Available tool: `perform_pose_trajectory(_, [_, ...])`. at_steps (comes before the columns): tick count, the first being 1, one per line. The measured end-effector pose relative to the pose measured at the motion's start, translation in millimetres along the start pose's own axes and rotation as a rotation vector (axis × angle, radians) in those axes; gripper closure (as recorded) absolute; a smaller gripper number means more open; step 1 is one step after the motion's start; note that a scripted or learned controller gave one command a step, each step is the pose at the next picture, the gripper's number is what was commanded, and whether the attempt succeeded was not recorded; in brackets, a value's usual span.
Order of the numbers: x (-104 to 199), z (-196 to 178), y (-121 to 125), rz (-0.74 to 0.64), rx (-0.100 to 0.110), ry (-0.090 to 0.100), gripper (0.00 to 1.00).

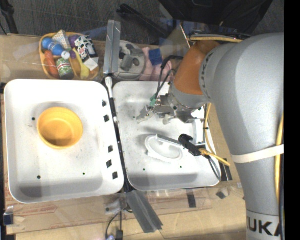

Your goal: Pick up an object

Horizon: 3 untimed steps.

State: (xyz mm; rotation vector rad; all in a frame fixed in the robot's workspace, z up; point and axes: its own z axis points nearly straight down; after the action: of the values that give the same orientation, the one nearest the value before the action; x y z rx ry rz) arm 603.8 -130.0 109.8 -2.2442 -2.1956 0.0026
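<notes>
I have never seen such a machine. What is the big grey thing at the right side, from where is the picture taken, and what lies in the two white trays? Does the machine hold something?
The big grey shape is a robot arm with an orange band near its wrist. At its end sits the gripper, the part meant to grasp things. The one picture comes from a camera fixed above the bench, looking down at a slant.

The two trays are shallow bins. The left bin holds a yellow bowl. The right bin holds a white object, perhaps a small dish; I cannot tell exactly. The gripper is over the right bin, beside this object, and I cannot tell whether it holds anything. Behind the bins stands a yellow basket of small items.
</notes>
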Motion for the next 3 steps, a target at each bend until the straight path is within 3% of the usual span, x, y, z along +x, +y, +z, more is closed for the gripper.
perform_pose_trajectory(1, [8.8, 12.7, -60.6, -0.028, -0.003, -0.001, 0.00])
perform_pose_trajectory(2, [33.2, 12.1, -39.9, -0.101, -0.001, 0.001, 0.00])
perform_pose_trajectory(3, [11.1, -36.1, -27.4, 0.030, 0.002, 0.000, 0.00])
